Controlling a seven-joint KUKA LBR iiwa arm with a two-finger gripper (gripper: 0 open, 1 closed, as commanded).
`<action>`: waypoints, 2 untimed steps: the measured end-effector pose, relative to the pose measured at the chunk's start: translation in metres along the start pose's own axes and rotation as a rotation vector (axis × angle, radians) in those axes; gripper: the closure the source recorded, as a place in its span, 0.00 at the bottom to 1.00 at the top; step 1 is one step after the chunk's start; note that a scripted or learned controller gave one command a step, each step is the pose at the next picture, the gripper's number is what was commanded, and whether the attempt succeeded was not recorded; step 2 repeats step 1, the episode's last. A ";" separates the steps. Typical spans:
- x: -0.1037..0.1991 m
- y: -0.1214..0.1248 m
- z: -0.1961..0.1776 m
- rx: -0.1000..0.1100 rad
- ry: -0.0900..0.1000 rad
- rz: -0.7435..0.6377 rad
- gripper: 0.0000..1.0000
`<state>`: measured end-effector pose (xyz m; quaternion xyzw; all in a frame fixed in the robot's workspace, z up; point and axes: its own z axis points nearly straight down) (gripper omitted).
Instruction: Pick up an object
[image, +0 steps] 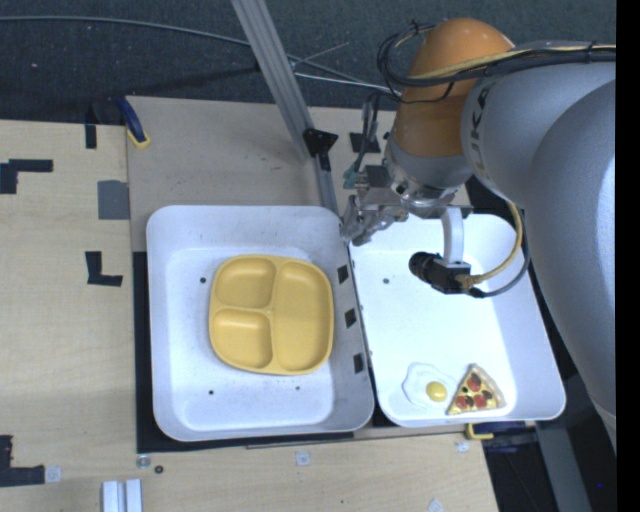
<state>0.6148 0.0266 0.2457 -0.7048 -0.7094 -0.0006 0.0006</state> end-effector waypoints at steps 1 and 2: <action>0.052 0.027 0.003 0.000 -0.001 0.000 1.00; 0.052 0.027 0.003 0.000 -0.001 0.000 1.00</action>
